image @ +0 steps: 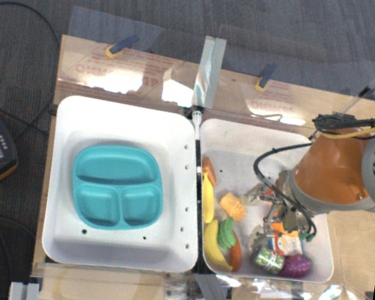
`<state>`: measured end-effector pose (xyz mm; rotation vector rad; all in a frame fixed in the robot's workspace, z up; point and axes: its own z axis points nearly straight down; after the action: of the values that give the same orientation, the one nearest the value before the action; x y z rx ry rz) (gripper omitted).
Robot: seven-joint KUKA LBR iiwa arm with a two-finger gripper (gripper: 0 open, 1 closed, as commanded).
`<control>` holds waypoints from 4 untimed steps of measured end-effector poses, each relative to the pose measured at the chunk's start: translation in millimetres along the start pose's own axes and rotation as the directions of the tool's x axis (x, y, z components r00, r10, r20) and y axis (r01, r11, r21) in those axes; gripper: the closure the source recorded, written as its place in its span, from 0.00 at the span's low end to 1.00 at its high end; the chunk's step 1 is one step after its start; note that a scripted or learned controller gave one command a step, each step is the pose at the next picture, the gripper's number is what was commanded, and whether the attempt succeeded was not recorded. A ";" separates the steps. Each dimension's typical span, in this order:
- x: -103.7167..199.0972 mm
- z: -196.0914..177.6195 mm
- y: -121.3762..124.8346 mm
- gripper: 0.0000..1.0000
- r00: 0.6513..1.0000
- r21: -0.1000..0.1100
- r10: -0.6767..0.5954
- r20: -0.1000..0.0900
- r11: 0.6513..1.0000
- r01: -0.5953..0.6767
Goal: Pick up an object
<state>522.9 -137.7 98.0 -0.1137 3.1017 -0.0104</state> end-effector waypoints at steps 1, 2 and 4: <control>18.6 -0.9 12.2 0.00 1.000 0.004 -0.013 0.002 1.000 0.013; 16.3 -0.5 16.0 0.00 1.000 0.005 0.003 -0.003 1.000 -0.003; -77.4 2.2 30.1 0.00 0.981 0.000 -0.192 -0.003 0.981 0.192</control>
<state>597.9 -102.0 98.4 -0.4134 3.0799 -0.0160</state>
